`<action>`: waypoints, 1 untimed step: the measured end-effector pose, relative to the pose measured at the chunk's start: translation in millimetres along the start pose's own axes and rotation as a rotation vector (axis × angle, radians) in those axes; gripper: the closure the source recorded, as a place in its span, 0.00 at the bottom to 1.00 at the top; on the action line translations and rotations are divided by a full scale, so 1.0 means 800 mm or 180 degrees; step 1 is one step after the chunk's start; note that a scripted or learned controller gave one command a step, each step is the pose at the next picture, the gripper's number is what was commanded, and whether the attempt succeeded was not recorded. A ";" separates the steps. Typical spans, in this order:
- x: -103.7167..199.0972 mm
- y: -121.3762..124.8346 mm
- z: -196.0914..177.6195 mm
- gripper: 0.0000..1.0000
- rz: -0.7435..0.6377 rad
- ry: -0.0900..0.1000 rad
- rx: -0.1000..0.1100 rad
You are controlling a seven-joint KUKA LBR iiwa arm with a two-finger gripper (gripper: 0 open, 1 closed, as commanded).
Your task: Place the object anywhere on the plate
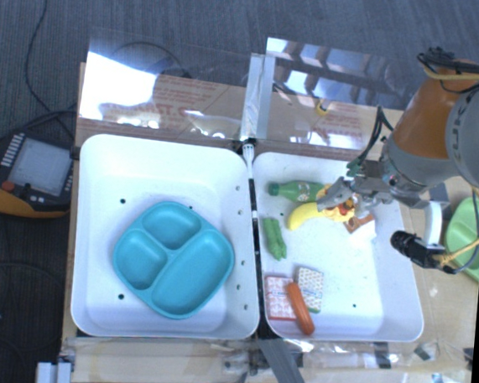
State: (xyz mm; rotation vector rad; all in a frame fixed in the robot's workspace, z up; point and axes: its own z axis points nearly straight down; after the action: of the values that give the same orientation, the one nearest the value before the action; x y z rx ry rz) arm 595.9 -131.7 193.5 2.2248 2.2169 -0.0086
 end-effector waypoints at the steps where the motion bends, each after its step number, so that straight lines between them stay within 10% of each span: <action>1: 0.091 -0.040 0.014 1.00 0.0318 0.0013 0.0003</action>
State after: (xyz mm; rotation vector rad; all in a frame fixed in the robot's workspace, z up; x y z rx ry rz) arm 564.0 -58.8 182.3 2.3353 2.1052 -0.0052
